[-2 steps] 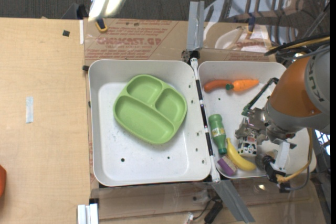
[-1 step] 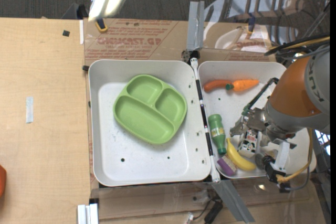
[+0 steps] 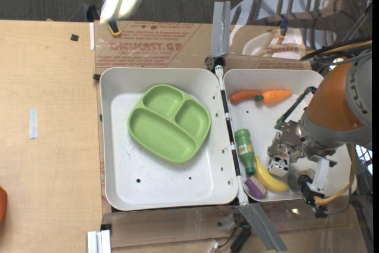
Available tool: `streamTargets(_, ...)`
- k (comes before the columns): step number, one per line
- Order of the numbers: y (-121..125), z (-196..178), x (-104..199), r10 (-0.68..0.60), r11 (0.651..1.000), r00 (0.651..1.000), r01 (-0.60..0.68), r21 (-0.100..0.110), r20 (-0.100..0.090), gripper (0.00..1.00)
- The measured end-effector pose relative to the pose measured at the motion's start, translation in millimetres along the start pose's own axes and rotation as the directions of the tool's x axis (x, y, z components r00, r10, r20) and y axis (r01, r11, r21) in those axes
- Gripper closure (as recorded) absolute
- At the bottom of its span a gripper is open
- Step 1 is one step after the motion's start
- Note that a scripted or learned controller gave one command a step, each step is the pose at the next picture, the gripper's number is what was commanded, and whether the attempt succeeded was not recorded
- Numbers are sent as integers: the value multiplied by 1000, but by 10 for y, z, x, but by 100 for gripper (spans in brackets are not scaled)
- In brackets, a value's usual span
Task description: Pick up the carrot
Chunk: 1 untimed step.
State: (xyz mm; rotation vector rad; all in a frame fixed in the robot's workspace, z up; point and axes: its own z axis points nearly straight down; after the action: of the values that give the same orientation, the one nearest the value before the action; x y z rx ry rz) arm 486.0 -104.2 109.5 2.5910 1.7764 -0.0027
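Note:
The carrot (image 3: 275,95) lies on its side across the far end of the right bin (image 3: 308,77). It is orange, with a dark green stub at its left end, and a red-orange piece (image 3: 241,96) lies in line with it on the left. My gripper (image 3: 284,154) hangs low over the middle of the same bin, well nearer the front than the carrot and apart from it. The grey arm with its orange band (image 3: 334,106) comes in from the right and covers the bin's right side. Nothing shows in the gripper.
A green bottle (image 3: 244,151), a banana (image 3: 270,178) and a small purple item (image 3: 254,188) lie in the right bin, left of and in front of the gripper. A green divided plate (image 3: 170,122) sits in the left bin (image 3: 118,181).

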Motion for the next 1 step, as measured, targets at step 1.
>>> streamTargets(1, 1, -1, 0, 0, 1000, 1000, 0, 0, 0, 0)
